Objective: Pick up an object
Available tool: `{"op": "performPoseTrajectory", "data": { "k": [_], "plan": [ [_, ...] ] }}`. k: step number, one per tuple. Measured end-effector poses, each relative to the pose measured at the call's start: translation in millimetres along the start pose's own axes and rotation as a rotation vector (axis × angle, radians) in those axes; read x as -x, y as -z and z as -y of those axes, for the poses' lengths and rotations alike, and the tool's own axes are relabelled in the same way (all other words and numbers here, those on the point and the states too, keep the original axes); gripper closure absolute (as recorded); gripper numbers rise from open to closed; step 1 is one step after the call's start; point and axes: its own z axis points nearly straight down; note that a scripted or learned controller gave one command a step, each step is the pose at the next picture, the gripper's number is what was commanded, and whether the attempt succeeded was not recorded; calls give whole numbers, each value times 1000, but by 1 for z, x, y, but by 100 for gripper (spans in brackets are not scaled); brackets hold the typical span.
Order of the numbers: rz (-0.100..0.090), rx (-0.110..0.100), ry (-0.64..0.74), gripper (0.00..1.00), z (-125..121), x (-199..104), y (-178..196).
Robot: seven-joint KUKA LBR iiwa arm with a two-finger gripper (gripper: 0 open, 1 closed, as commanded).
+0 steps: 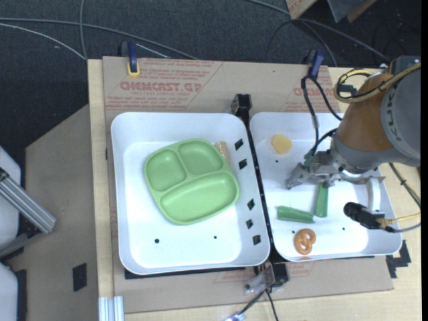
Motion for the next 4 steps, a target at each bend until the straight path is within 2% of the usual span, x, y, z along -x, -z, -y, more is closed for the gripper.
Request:
{"op": "performPoseTrajectory", "data": {
  "k": [1, 2, 4],
  "plan": [
    [3, 8, -1, 100, -2, 1, 14],
    [2, 4, 1, 100, -11, -5, 67],
    [2, 6, 1, 100, -5, -8, 175]
  ]
}}
